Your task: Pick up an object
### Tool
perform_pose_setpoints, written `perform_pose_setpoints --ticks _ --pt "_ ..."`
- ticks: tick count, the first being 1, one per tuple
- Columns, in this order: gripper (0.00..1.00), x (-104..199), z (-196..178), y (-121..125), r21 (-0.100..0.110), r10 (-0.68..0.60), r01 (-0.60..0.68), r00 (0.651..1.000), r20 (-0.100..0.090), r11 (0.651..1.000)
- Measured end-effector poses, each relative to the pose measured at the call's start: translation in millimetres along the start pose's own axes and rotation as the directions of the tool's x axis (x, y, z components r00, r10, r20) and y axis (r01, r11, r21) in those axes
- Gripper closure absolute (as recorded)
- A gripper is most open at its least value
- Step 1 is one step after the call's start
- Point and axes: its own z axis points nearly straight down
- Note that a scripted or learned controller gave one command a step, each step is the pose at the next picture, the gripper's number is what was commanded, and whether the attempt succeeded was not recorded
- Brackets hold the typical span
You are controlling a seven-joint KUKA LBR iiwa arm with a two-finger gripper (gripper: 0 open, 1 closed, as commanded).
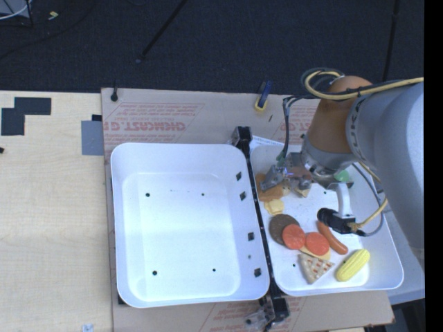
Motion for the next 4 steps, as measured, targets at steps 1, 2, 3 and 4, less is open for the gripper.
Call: perform_pose_setpoints --ticks 1,2,3,4 --pt "1.00 -1.5 -8.4 -0.9 0.007 0.002 -0.002 1.000 -0.002 1.000" --pt "0.00 -1.5 -7.1 -1.7 0.010 0.002 -0.002 1.000 -0.002 1.000" --pt "1.00 -2.9 -17.0 -1.9 0.012 0.004 -0.004 1.000 -0.002 1.000" --pt "0.00 -2.9 -16.5 -2.0 0.012 0.004 -0.004 1.000 -0.002 1.000"
